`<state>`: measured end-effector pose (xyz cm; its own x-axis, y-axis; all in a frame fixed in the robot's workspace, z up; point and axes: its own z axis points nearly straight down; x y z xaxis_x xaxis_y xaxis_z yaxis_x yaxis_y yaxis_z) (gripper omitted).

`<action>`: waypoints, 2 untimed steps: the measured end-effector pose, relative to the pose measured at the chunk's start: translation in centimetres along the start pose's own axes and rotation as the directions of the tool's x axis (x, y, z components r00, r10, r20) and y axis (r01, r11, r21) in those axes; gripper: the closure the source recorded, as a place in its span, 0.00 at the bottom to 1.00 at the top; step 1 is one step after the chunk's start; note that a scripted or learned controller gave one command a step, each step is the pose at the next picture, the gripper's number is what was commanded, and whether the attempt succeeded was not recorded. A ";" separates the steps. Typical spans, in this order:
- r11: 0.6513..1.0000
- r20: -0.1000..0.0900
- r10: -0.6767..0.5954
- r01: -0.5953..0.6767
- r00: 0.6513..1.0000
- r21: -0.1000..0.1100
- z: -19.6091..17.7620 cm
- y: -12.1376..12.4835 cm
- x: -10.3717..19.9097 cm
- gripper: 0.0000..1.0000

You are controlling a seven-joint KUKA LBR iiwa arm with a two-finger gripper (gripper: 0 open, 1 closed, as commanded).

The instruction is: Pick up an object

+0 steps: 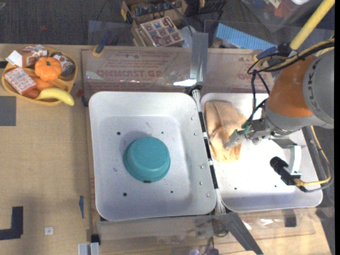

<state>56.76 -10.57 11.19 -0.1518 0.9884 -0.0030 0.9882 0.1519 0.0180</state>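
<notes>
A tan, crumpled cloth-like object [220, 125] lies along the left side of the right bin [265, 195]. My gripper [234, 138] reaches in from the right and sits low over the lower right part of that tan object, at or very near its surface. A teal bowl [147, 159] rests upside down in the middle of the left bin [106, 116], well away from the gripper.
The grey and orange arm [297, 97] covers the right bin's upper right. A black fitting with a cable [281, 169] hangs over that bin's right half. A tray of toy food [40, 76] sits on the bench at far left. Boxes and clutter lie behind the bins.
</notes>
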 end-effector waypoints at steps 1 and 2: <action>0.997 0.001 -0.080 0.080 0.997 0.005 2.0 0.9 0.2 0.00; 0.999 0.000 0.049 -0.049 0.999 0.016 -7.3 6.3 1.1 0.00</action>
<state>62.71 -8.48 18.57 -0.1030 0.9947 -0.0019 0.9947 0.1030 0.0024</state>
